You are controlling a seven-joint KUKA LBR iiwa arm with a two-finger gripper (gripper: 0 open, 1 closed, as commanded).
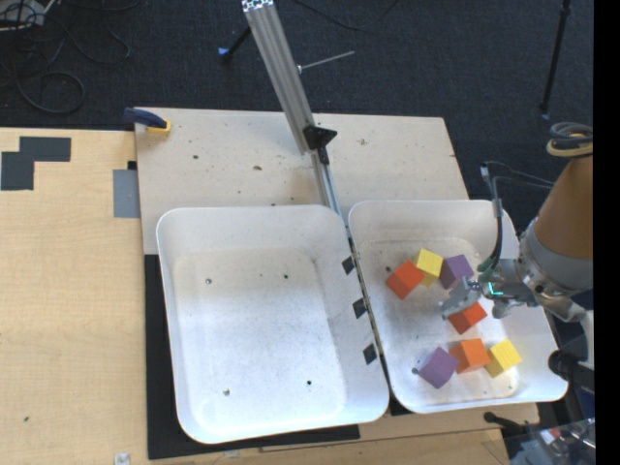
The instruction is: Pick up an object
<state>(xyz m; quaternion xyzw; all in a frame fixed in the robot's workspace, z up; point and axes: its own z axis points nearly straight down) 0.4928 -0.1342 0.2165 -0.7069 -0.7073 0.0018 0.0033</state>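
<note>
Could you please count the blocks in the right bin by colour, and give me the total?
Orange-red blocks: 3, one at the upper left, one by the hand, one near the front.
Yellow blocks: 2, one at the top, one at the front right.
Purple blocks: 2, one at the top, one at the front left.
Total: 7 blocks.

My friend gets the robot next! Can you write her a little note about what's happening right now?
Gripper: down in the right bin, right over a red cube. I cannot tell if it is gripping it.
Blocks, all in the right bin: orange cube, yellow cube and purple cube bunched near the middle; another purple, orange and yellow along the near side.
Done: arm has reached the blocks.
Left: grab one and lift it.
</note>
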